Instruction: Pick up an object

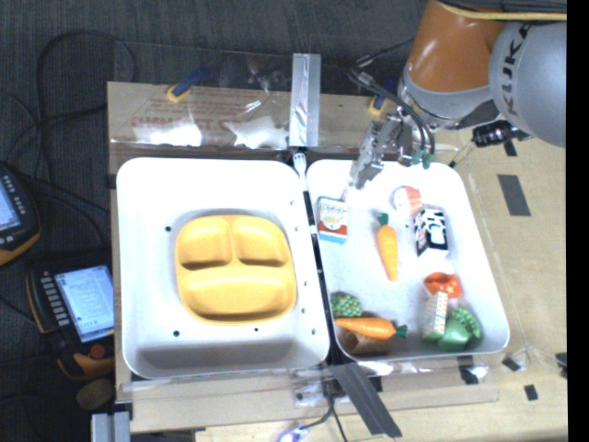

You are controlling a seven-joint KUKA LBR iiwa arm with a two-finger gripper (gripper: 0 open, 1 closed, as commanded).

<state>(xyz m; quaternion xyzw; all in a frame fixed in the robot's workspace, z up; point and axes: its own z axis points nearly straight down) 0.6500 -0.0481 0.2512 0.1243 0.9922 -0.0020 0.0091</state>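
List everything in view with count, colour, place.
left bin: one, white, bench's left
right bin: one, white, bench's right
divided tray: one, yellow, in left bin
middle carrot: one, orange, centre of right bin
near carrot: one, orange, lying along right bin's near edge
small carton: one, white-orange-blue, against right bin's left wall
cow-patterned carton: one, black and white, right bin's right side
red-and-white item: one, right bin's far side
leafy piece: one, green, beside the near carrot
corner cluster: three, red, pale, green, right bin's near right corner
handheld screens: two, dark, left of the bench
arm: one, grey and orange, from upper right
gripper: one, grey, above right bin's far edge
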